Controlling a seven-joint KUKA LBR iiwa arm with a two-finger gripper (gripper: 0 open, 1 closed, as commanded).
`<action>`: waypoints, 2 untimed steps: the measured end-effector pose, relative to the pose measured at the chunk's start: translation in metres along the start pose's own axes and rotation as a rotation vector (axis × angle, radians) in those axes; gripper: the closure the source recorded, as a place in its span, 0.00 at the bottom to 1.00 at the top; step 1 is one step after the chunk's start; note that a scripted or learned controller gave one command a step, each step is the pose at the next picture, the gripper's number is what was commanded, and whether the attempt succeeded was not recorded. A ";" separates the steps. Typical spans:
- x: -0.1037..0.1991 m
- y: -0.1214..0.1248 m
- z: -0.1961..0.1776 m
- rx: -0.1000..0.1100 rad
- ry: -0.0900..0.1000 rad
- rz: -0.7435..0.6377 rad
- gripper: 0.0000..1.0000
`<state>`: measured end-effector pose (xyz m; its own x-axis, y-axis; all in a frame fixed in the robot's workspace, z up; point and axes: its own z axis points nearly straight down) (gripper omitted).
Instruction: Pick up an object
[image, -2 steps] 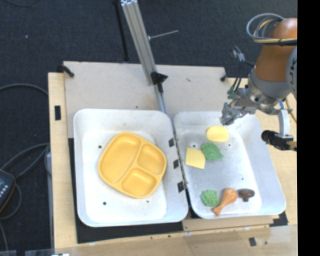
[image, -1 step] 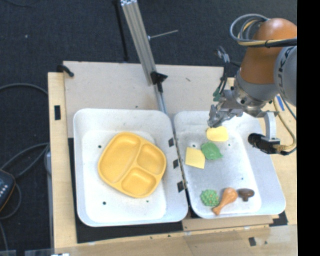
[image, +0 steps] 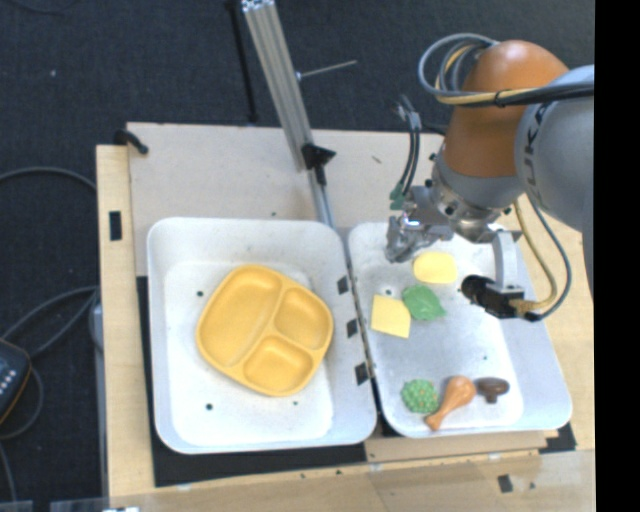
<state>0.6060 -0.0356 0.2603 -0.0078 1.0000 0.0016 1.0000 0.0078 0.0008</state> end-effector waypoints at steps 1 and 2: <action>0.053 -0.024 -0.005 0.000 0.001 0.000 1.00; 0.102 -0.050 -0.008 0.001 0.000 -0.001 1.00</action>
